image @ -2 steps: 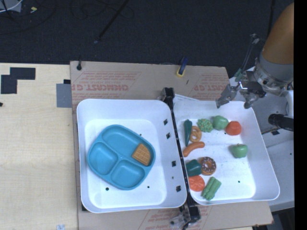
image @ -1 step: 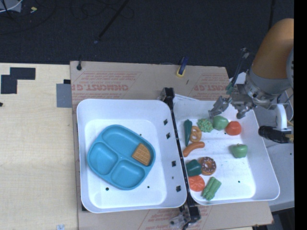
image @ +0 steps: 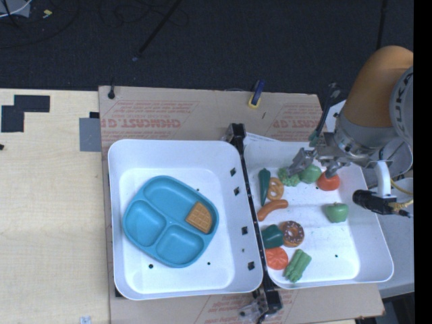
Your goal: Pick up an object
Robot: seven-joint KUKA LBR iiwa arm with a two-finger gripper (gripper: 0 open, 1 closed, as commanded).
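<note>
Over the right bin (image: 378,262), a shallow white plastic tray with rounded corners, the gripper (image: 314,159) hangs low at the far edge, its two dark metal fingers parted around nothing I can make out. Just below them sit a round green toy fruit (image: 309,175), a knobbly green piece (image: 290,179) and a glossy red tomato (image: 329,181). Nearer lie a pretzel (image: 275,189), an orange sausage (image: 271,209), a green apple (image: 336,212), a sprinkled doughnut (image: 292,233), a dark green pepper (image: 272,236), a red-orange slice (image: 276,258) and a ridged green pickle (image: 297,265), all smooth moulded plastic. From the right, the grey arm slants down, orange band (image: 378,86) bulging above the wrist. Across in the left bin (image: 135,160) rests a blue divided plate (image: 155,221) bearing a gridded tan waffle (image: 200,217). Brown cardboard (image: 175,117) underlies both bins.
</note>
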